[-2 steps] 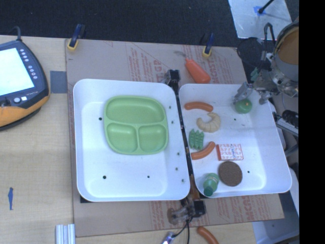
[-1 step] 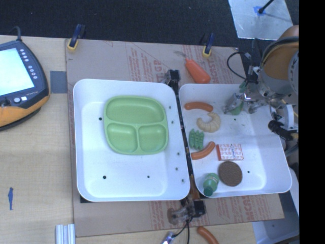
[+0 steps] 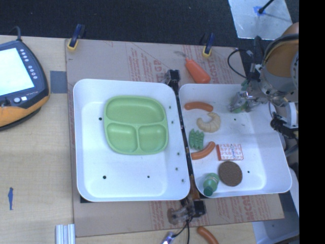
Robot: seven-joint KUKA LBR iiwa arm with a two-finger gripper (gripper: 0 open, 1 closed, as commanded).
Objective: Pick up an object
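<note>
A: Sausage [image 3: 198, 106], the far one, looks the likeliest pick: it lies in the right bin [image 3: 264, 182] with its long axis running left to right, just left of the gripper [image 3: 242, 101].

B: And the gripper itself?

A: It sits low over the far right part of that bin, a greyish tangle of metal under the arm [image 3: 282, 60]. Whether its fingers are apart or together, I cannot tell (too blurred and small).

B: Anything between them?

A: Nothing I can make out. Working outward and nearer: a croissant [image 3: 209, 122] just near of the sausage, then a green ridged piece [image 3: 196, 138], a second sausage [image 3: 203, 150] lying at a slant, a small red-and-white packet [image 3: 230, 151], a brown round cookie [image 3: 230, 173] and a green bottle-like thing [image 3: 210, 184] at the near edge.

B: So the coming move?

A: My guess is a short reach left. The left bin [image 3: 91, 182] bears a green divided plate [image 3: 136, 124], well apart. The arm's right side is cut off by the frame.
</note>
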